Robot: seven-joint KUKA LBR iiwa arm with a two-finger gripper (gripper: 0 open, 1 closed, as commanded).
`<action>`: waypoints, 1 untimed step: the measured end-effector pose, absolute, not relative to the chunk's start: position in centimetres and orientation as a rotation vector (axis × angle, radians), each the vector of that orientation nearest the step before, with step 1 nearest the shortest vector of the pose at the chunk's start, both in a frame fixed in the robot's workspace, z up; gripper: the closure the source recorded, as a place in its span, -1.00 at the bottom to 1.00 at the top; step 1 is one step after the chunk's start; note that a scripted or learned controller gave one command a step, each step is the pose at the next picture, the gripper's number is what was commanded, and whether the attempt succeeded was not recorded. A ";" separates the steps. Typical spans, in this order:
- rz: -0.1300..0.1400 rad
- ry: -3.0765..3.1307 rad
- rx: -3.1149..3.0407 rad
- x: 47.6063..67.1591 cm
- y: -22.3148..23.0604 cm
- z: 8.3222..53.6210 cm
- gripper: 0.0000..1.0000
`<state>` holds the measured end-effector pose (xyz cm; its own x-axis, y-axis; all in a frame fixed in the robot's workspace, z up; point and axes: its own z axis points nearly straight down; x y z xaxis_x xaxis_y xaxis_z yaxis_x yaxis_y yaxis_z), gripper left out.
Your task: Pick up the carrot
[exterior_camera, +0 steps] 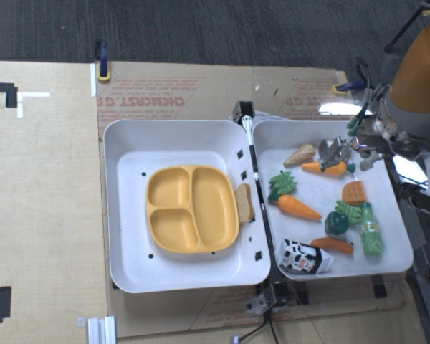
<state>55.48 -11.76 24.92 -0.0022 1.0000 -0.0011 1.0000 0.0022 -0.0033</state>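
At the near edge of the right bin [408,260] lies one black-and-white patterned carton [304,257], tipped on its side in the near-left corner, with a small orange-red sausage-like piece [333,245] just beyond it and one green bottle [370,232] lying toward the right wall. A dark green round vegetable [337,222] sits beside a leafy green piece [352,212], and a waffle-patterned orange slice [353,192] rests just beyond those. There are two carrots: the larger carrot [299,206] lies free in the middle-left of this bin, pointing toward the right, with a green broccoli-like piece [282,185] just beyond its thick end; the smaller carrot [325,168] lies at the far side, next to one tan, bread-like lump [299,155]. The gripper [335,152] sits low over that smaller carrot, touching or nearly touching it; whether its fingers are spread or closed cannot be told. The left bin [122,192] holds one yellow three-compartment plate [193,208], and one slice of brown bread [244,203] leans at the plate's right rim against the bin wall. Bare white floor rings the plate on its near, left and far sides. The right bin is crowded, with open floor mainly along its far-right part and around the larger carrot.
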 end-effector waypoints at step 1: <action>0.002 -2.196 -2.246 55.0 -9.7 10.3 -1.00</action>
